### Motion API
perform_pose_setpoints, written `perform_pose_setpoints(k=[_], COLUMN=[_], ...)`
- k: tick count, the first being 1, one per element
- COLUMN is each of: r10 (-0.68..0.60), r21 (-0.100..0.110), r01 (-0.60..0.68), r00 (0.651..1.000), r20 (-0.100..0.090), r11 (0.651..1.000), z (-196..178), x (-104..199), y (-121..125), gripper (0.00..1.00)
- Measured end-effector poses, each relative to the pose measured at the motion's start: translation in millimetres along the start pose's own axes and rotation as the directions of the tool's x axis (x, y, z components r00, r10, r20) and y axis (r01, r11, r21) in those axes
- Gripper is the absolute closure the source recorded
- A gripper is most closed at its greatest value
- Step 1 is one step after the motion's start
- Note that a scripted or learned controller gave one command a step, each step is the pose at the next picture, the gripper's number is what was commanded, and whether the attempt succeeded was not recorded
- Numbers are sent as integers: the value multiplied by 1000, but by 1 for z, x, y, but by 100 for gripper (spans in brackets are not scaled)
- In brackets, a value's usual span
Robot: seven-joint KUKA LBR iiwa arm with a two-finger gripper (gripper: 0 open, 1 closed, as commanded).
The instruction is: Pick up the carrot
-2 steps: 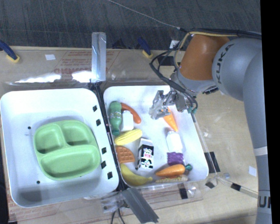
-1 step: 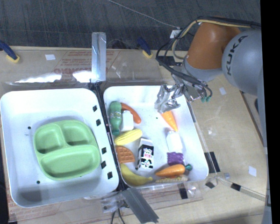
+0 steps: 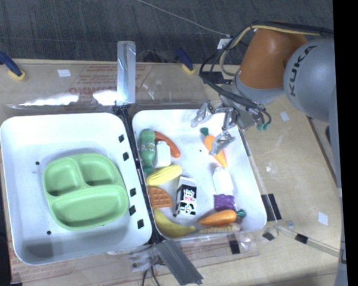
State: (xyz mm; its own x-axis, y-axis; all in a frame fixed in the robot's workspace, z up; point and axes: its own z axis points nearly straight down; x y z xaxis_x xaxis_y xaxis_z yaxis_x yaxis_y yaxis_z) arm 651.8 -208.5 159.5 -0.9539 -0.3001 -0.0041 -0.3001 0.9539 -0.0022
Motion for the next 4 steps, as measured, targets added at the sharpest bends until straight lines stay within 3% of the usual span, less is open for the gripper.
perform_pose_setpoints(k=[1,2,3,4], r10=[9,3,-1,238], r21=[-6,-1,1,-2], r01=[-9,-3,0,-238], r00=[1000,1000,1000,971], r20=[-6,3,7,-6], r11=[1000,1000,1000,971], z=[70,55,43,56], x=[13,9,7,109], y=[6,6,7,34], gripper=[0,100,100,100])
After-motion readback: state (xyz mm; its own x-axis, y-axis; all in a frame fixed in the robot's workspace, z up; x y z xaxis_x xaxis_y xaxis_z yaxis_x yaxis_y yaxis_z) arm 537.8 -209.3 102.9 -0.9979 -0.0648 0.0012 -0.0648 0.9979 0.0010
